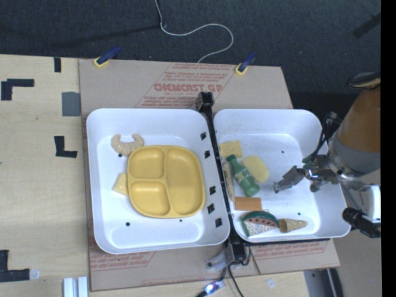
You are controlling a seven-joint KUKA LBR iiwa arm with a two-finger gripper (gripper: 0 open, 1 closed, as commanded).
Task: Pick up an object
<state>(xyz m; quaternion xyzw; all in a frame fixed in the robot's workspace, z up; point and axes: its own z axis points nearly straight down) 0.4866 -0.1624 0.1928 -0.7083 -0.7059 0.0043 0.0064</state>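
**Tool low over the right bin, nothing between its fingers**

Nearest the camera, along the near wall of the right bin (309, 124), lies a watermelon slice (258, 223), flat and wedge-shaped with a green rind, and just right of it a tan pizza-like wedge (292, 225). The tool (286, 182) hangs over the bare white floor in the right half of that bin, its dark fingers pointing left, set narrowly apart and gripping nothing. Left of it, near but not touching, sit a rounded pale yellow piece (257, 167), a glossy green bottle (243, 176) lying lengthwise, a flat yellow block (231, 148) farther back, and a small orange rectangle (247, 203) nearer. The left bin (102, 125) carries a smooth yellow divided plate (166, 181), a beige curled pretzel-like piece (126, 143) at its far left, and a yellow wedge (120, 184) touching its left edge. Both bins rest on a brown cardboard sheet (185, 85) on the surface.
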